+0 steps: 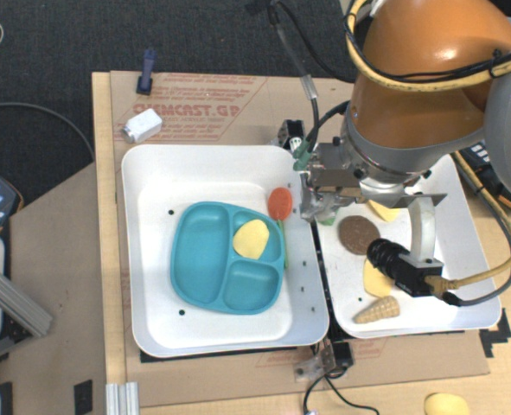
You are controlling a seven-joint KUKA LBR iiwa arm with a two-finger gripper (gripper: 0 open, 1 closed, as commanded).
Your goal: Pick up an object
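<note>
One teal divided plate (199, 249) is carrying one yellow piece (252, 239). The gripper (317, 206) is hanging just beside one orange piece (279, 203); its grip cannot be told.

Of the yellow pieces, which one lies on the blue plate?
The yellow piece in the left bin, in the plate's upper right compartment; the others lie in the right bin.

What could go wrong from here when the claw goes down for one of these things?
1. The claw hangs about over the shared edge of the left bin and right bin; going straight down, it might strike the rims.
2. The orange piece lies close beside the teal plate and the bin's wall, so there is probably little room around it.
3. The brown disc lies flat and may slip away.
</note>
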